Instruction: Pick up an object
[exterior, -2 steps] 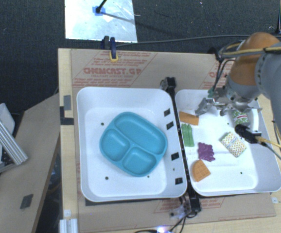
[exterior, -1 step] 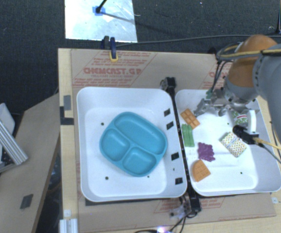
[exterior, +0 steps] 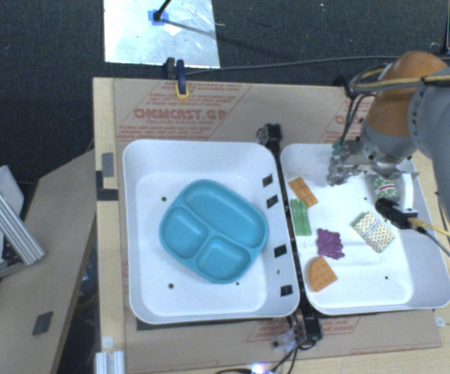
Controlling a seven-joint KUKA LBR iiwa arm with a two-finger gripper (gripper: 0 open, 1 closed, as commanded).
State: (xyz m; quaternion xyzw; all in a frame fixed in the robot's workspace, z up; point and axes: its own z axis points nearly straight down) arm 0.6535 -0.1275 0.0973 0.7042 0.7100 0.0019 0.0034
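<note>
Nearest me, at six o'clock in the right bin (exterior: 420, 287), lies an orange cracker (exterior: 321, 273); a purple cluster (exterior: 330, 243) and green block (exterior: 300, 216) sit beyond; at twelve o'clock hangs the gripper (exterior: 340, 170), holding nothing I can see.

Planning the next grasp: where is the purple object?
The purple object lies in the right bin, right of the green piece and above the lower orange piece.
</note>
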